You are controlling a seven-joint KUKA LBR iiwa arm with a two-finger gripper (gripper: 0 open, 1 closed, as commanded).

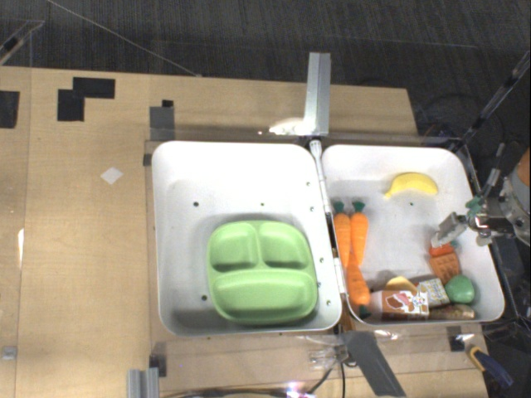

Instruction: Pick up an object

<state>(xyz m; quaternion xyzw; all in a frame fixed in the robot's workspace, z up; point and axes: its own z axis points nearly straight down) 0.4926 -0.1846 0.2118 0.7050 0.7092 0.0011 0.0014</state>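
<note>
The gripper (pixel 455 226) hangs over the right bin (pixel 373 168), near an orange packet (pixel 445 263).

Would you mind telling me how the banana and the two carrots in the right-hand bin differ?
The banana is yellow and curved; the carrots are orange, straight and green-topped. The banana lies alone across the far part of the right bin, while the carrots lie as a side-by-side pair along its left wall. The carrots are longer than the banana. All rest flat in the same bin.
</note>
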